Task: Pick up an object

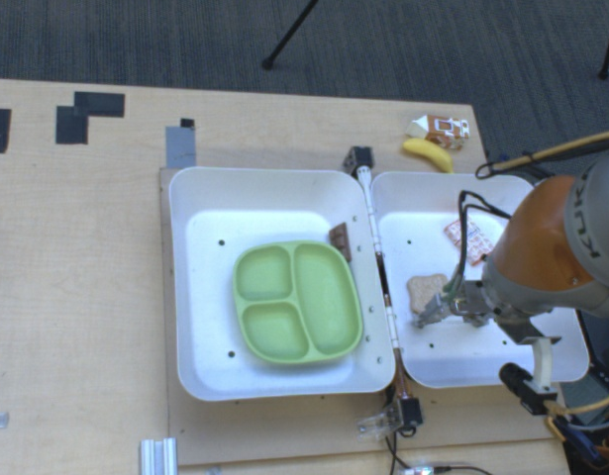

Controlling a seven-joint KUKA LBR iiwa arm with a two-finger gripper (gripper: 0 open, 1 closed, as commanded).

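Observation:
A tan slice of toast (425, 290) lies in the middle of the right bin (423, 359). My gripper (435, 310) is low in that bin, its fingertips right at the toast's lower right edge. The arm's orange band and grey wrist cover the bin's right half. A red and white packet (463, 234) lies at the back of the same bin, partly behind the arm. Whether the fingers hold anything is hidden by the angle.
The left bin (205, 265) holds a green divided plate (297, 302) and a small brown item (340, 237) by the dividing wall. A banana (427, 152) and a small carton (443, 127) lie on the bench behind the right bin.

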